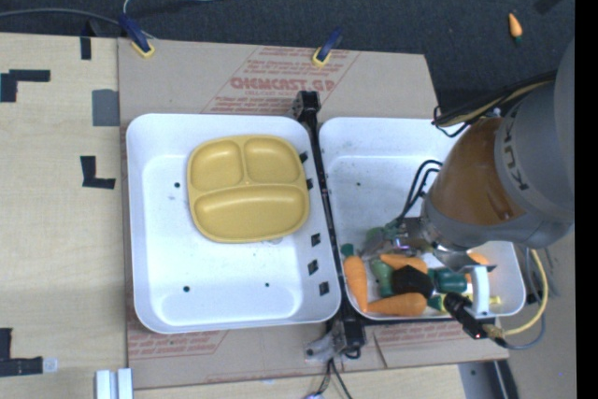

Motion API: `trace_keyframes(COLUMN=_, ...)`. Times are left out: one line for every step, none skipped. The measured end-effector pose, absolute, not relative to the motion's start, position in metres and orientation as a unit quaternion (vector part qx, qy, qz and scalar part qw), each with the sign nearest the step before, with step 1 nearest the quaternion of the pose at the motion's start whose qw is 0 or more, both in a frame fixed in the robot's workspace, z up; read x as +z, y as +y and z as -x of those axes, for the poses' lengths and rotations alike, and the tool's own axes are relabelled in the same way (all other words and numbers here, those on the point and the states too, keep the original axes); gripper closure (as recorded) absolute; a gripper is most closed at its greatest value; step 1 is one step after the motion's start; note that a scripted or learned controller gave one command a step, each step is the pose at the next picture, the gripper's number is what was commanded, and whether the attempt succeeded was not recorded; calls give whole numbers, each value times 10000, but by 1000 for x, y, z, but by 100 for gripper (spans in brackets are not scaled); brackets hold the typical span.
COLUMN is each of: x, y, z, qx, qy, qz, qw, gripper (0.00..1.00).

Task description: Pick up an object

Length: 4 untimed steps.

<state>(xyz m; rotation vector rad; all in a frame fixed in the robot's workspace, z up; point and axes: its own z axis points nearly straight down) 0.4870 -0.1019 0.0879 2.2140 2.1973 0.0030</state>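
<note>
1. Down in the lower right of the frame, the grey arm with its orange band (476,178) reaches into the right shallow white bin (374,145).
2. Its claw (411,268) sits low over a cluster of objects at that bin's lower edge; whether it is spread or pressed together cannot be told.
3. Two orange carrot-shaped toys lie there: one (355,280) runs upright just left of the claw, the other (397,304) lies flat along the bin's bottom wall.
4. Small green pieces (381,273) show between them, too cluttered to make out.
5. At frame centre-left, the left shallow white bin (159,294) holds a yellow plastic three-section plate (248,187) in its upper half.
6. Both bins rest on brown cardboard (271,84) over the worktop.
</note>
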Motion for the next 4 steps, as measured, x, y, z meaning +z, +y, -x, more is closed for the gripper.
trace_keyframes(x=97, y=-100, z=-487, qx=15, qy=7053, qz=-7088, qw=77, gripper=100)
trace_keyframes(x=201, y=-46, z=-497, qx=-2, qy=7075, qz=-7067, qw=-3, gripper=100)
trace_keyframes(x=245, y=0, z=-484, qx=-2, qy=7078, qz=-7065, qw=-2, gripper=100)
trace_keyframes(x=252, y=68, z=-483, qx=-5, qy=7080, qz=-7062, qw=-10, gripper=100)
